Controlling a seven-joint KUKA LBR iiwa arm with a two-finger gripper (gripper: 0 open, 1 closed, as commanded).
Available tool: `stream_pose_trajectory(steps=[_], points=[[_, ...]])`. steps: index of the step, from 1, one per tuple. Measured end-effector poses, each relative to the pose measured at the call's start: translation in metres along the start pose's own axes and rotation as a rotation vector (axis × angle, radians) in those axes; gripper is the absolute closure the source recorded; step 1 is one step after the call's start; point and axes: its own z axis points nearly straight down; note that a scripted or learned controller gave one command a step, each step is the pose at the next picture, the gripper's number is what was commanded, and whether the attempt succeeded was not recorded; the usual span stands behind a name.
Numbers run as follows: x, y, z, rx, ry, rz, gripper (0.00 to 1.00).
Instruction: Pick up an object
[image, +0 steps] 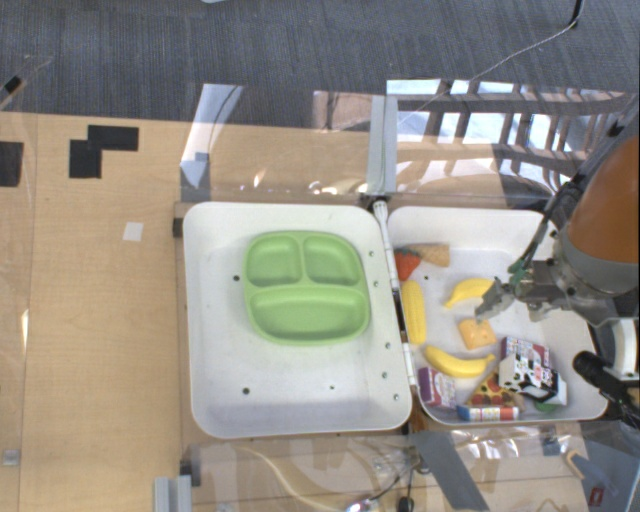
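Progress is judged slight; nothing is seen held by the gripper (492, 300), its opening cannot be told; toy food, including a banana (468, 291), lies beneath it in the right bin (470, 226).

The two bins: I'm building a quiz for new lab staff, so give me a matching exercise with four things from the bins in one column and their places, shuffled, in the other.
Things:
1. green divided plate
2. corn cob
3. orange cracker-like square
4. black-and-white carton

Places:
A. right bin, upright along its left wall
B. right bin, toward the near right corner
C. middle of the left bin
D. right bin, just below the gripper

Pairs: 1-C, 2-A, 3-D, 4-B
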Motion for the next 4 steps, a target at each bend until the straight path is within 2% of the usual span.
stream_pose_trajectory(steps=[1, 2, 3, 4], points=[[0.016, 0.065, 0.111, -0.002, 0.0, -0.169, 0.0], [0.022, 0.072, 0.12, -0.011, -0.001, 0.013, 0.0], [0.025, 0.076, 0.109, -0.019, 0.003, 0.012, 1.0], [0.025, 0.075, 0.109, -0.019, 0.003, 0.012, 0.0]])
